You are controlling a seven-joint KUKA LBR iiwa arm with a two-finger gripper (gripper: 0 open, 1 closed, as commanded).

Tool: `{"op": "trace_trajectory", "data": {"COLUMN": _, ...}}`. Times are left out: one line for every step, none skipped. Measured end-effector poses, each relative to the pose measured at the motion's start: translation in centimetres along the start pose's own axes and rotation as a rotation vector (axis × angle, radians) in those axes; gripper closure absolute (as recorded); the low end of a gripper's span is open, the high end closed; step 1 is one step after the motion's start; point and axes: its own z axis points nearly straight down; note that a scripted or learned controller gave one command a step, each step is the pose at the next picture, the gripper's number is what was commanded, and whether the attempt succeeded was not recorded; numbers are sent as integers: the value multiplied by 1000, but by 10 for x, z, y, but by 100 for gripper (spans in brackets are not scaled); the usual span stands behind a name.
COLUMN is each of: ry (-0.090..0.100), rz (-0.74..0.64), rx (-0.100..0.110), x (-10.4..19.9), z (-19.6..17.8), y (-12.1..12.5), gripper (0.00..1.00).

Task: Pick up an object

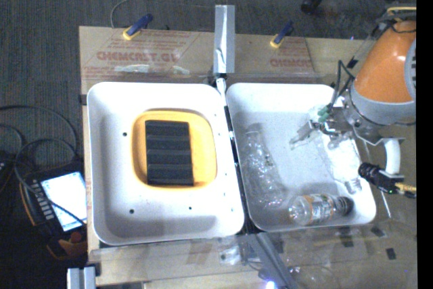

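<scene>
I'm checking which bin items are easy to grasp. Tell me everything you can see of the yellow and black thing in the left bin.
The yellow and black object lies flat near the middle of the left bin. It looks like a rounded yellow rectangular tray or sponge-like pad, with a dark block set in its centre, crossed by a few horizontal ridges. Its long side runs from the far to the near side of the bin. It touches only the bin floor, clear of the walls. Its material is unclear at this resolution.

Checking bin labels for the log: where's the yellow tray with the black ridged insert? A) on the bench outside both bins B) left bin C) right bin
B, the yellow tray lies flat in the middle of the left bin, while the right bin holds clear plastic bottles.
</scene>
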Motion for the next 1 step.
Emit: {"op": "trace_trajectory", "data": {"ry": 0, "rz": 125, "rx": 0, "x": 1, "z": 29, "y": 29, "gripper": 0}}
